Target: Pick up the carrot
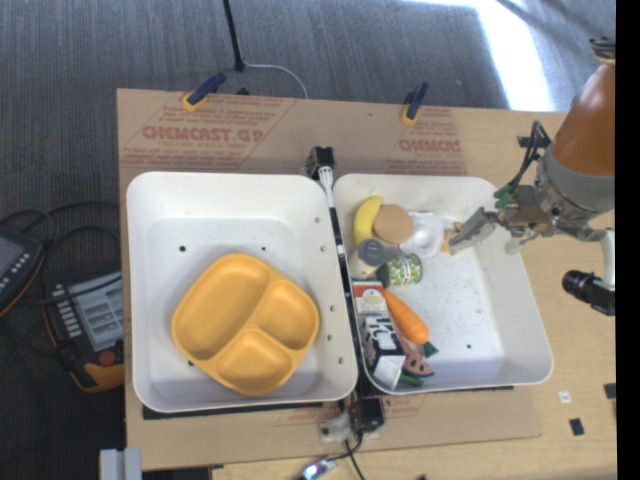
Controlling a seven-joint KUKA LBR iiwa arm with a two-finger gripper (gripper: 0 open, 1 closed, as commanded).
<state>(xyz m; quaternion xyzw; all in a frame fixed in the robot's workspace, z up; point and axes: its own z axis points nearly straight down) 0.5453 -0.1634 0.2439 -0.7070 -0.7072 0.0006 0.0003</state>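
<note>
- Carrot [406, 318]: lying in the right bin [500, 343], lower-left area, orange body running diagonally, green leafy end toward the bin's front edge. Nothing gripping it.
- Just left of the carrot: a flat printed packet [374, 330], red at the top, black-and-white lower down, lying along the bin's left wall. Carrot's upper end touches or overlaps it; can't tell which.
- At the carrot's green end: a small red-and-green item [417, 365], too small to identify.
- Above the carrot: a small green-labelled can [403, 269] on its side, with a grey round lid or cap [371, 252] beside it.
- Further back in the same bin: a banana [366, 220] along the left wall, a tan round object [393, 224] next to it, and a clear/white plastic piece [428, 234] to its right.
- Claw [466, 232]: over the right bin's back-right area, pointing left toward the pile, well apart from the carrot. One orange-brown finger shows; can't tell whether the claw is open or closed. Nothing visibly held.
- Arm [588, 138]: enters from the right, orange band above a grey wrist.
- Left bin [165, 208]: holds a yellow three-compartment tray [246, 321], sitting centre-front.
- Desk [180, 133]: brown board under both bins, with two clamps [204, 90] on its back edge.
</note>
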